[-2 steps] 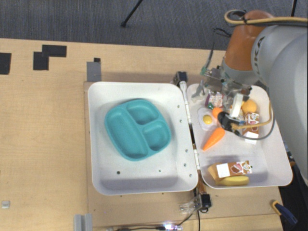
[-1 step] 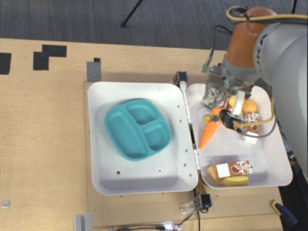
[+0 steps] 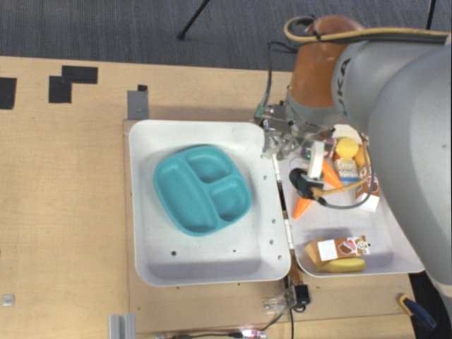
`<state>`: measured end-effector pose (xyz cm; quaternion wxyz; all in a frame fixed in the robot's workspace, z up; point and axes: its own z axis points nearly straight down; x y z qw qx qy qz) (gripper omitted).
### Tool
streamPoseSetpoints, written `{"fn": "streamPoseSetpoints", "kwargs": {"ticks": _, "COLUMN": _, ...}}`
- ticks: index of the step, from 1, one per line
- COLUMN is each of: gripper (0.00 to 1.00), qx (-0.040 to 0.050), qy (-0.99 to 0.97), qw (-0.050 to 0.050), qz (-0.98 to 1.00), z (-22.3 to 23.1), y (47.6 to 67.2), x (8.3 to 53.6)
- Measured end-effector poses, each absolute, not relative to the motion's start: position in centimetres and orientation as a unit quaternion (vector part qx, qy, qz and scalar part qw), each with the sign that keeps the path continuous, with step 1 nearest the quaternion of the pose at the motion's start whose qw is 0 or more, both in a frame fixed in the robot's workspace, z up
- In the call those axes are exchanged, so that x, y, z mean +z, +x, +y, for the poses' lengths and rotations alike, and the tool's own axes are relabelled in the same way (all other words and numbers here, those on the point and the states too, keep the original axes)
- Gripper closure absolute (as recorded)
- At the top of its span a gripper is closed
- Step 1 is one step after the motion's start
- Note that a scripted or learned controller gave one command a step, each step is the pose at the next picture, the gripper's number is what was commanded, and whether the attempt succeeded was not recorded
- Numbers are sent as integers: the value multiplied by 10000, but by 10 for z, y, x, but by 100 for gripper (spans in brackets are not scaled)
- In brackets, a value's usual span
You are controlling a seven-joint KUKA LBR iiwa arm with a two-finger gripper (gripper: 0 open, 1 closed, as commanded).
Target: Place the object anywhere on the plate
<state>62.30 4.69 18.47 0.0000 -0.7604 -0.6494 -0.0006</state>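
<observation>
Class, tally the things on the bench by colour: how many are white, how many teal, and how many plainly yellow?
White: 2, left bin and right bin
Teal: 1, plate
Yellow: 2, round item and long item
Total: 5
Other things near the arm are too hidden to count.

Can't see the far side of the right bin (image 3: pixel 381 249), buried under the big grey arm (image 3: pixel 402 119). Only catching part of the yellow lump (image 3: pixel 346 148) and the little box (image 3: pixel 345 168) below it, both tucked against the arm. Can't read the print on the packet (image 3: pixel 339 248) at all, way too small. Can't make much of the gripper (image 3: pixel 274 145) either, just a blurry metal tangle. Down at the bottom edge, cut off: a grey bracket (image 3: pixel 121 325) and some blue-and-yellow thing (image 3: pixel 417 311).
</observation>
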Motion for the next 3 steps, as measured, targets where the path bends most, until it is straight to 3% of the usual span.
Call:
{"fn": "streamPoseSetpoints", "kwargs": {"ticks": 1, "gripper": 100, "qx": 2, "qy": -7717, "qw": 12, "qz": -6360, "z": 125, "y": 579, "x": 147}}
{"fn": "streamPoseSetpoints", "kwargs": {"ticks": 2, "gripper": 100, "qx": -4, "qy": -8299, "qw": 7, "qz": -5580, "z": 220, "y": 550, "x": 193}}
{"fn": "streamPoseSetpoints", "kwargs": {"ticks": 3, "gripper": 100, "qx": -1, "qy": -8917, "qw": 4, "qz": -4527, "z": 235, "y": 587, "x": 176}}
